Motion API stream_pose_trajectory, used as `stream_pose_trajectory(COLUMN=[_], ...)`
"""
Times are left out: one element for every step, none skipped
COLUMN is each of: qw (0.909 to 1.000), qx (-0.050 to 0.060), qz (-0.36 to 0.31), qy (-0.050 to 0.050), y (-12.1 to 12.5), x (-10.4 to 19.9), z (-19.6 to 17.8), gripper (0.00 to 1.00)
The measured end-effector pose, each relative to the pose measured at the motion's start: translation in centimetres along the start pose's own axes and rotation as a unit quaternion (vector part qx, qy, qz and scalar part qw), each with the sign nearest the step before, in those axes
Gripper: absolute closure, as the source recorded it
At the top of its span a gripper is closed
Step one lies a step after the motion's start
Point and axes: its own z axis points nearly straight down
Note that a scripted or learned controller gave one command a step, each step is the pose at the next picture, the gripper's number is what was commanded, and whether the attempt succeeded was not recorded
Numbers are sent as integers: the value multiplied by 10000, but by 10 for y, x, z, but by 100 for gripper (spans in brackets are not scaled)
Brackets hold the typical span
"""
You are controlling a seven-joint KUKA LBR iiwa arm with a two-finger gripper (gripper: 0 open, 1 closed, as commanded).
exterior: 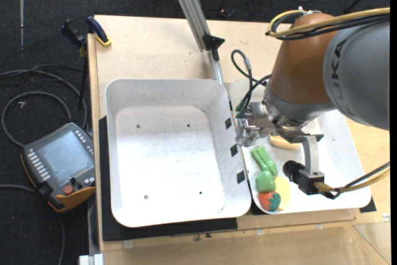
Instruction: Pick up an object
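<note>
A grey KUKA arm (347, 65) with an orange band reaches in from the right and hangs over the right-hand white bin (347, 195), its bulk covering most of that bin's floor and the gripper itself, so whether the end effector is released, clenched or grasping anything cannot be told. Part of a letter, seemingly a "K", shows in black on the grey casing at the frame's right side, cut off by the edge. Below the wrist, near the bin's front left corner, a small cluster of toy-like objects lies in view: a ridged green piece (263, 158), a rounder green block (265, 181) just in front of it, a pale yellow piece (282, 187) touching that block, and a red-orange item (270, 200) at the rim; their exact shapes are hard to make out. A tan, elongated object (285, 143) pokes out from under the wrist. A black fitting (304, 178) on a grey bracket hangs beside the cluster. The left-hand bin (124, 102), smooth moulded plastic with rounded corners, shows scuffs and a few dark specks on its floor. Both bins rest on a pale wooden bench (149, 46). A slanted metal rail (189, 0) crosses the upper bench, cut off at the top. On the dark floor at left lies a teach pendant (59, 161) with a grey screen, its text unreadable.
</note>
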Motion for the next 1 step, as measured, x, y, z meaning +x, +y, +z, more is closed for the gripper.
stream_pose_trajectory(qw=[10000], qx=[7], qz=[-2], qy=[0], y=[-5], x=[59], z=[5], gripper=[100])
